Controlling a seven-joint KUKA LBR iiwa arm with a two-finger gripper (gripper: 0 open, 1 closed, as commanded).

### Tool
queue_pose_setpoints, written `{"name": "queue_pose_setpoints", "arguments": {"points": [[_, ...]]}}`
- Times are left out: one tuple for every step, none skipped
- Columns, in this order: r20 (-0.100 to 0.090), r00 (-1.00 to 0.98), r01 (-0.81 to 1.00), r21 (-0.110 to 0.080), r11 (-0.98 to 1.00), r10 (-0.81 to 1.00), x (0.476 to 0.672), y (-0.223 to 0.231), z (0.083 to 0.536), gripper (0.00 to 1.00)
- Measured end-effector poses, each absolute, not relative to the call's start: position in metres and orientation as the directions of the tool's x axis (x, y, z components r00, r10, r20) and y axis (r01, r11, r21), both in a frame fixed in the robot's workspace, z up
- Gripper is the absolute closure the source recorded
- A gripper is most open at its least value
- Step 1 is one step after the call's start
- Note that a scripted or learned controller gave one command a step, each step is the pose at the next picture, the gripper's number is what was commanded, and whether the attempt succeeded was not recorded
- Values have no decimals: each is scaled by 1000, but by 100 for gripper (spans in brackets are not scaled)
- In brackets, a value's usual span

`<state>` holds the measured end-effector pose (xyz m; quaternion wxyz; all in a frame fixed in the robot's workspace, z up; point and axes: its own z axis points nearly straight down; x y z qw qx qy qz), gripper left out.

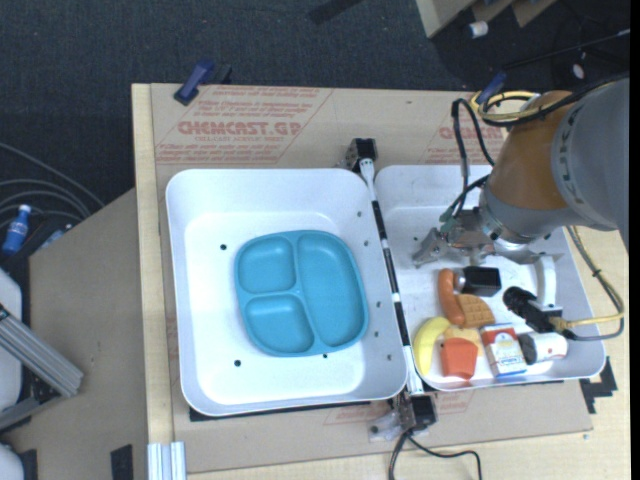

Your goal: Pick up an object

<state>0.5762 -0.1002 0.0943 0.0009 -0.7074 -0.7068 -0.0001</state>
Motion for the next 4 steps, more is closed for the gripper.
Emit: {"name": "queue_pose_setpoints", "arguments": {"points": [[0, -1, 1000, 1, 1, 1000, 647, -96, 85, 0], [-2, -1, 1000, 3, 1, 1000, 648, -96, 95, 100], [-2, -1, 1000, 2, 1, 1000, 648, -96, 95, 0], [-1, -1, 1000, 2, 1, 1000, 660, -93, 85, 0]]}}
